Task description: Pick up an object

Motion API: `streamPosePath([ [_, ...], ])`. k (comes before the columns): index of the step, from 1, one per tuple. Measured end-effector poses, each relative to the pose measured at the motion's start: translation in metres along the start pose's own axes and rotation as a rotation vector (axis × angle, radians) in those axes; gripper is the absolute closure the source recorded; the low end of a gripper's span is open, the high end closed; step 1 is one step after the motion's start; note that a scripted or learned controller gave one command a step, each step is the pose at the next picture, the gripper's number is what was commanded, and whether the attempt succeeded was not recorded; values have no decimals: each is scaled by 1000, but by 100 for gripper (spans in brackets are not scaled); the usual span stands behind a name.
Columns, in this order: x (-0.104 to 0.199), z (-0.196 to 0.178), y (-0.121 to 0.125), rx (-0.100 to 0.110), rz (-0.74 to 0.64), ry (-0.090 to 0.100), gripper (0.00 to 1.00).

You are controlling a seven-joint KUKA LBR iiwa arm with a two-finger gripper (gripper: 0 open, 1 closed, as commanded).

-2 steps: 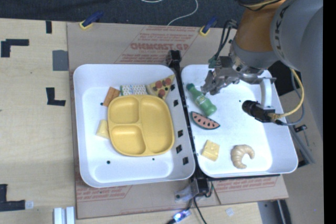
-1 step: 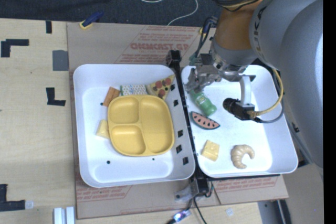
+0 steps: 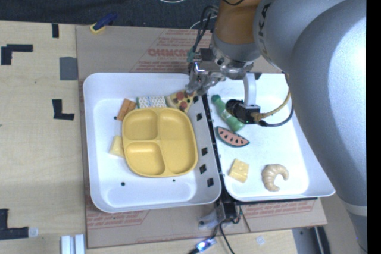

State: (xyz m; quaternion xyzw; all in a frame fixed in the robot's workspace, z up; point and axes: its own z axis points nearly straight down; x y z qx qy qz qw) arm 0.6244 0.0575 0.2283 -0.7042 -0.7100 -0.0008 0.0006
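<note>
My gripper hangs low over the far end of the ridge between the two bins. Just below and left of it lies a small pizza slice, at the far right corner of the left bin. Whether anything is in the gripper is not visible. A yellow divided plate lies in the middle of the left bin. An orange piece and a checkered piece lie behind the plate, and a pale yellow wedge lies to its left.
The right bin holds a green bottle, a watermelon slice, a cheese wedge and a croissant. The grey arm covers the right bin's far right side. A cable with a black plug dangles near the bottle.
</note>
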Motion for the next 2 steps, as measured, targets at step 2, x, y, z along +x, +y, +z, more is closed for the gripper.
streamPosePath([
  [2, -10, -2, 9, 1, 7, -3, 100],
])
